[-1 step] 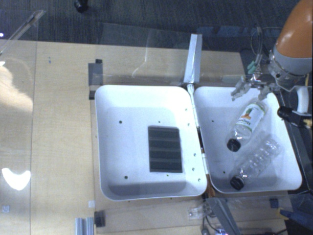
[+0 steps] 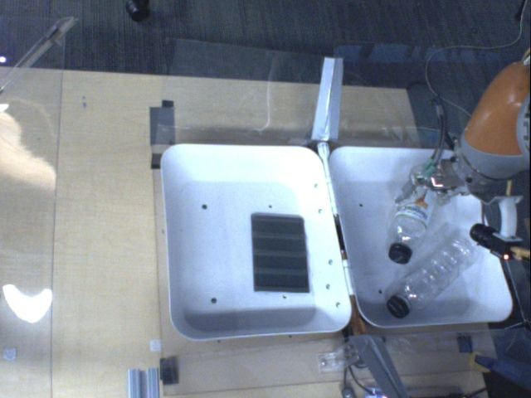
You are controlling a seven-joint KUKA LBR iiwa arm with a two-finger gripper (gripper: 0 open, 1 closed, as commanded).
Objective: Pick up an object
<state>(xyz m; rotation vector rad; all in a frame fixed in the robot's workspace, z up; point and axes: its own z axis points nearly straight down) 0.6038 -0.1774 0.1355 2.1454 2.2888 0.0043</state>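
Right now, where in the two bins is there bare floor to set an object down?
The left bin has bare floor all around the dark ridged block, widest on its left. The right bin is crowded: two clear bottles lie across its middle with the gripper over them. Its near-left corner has a small bare patch.

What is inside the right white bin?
Two clear plastic bottles with black caps lie in the right bin: one under the claw, another nearer the front. The arm covers its far right corner.
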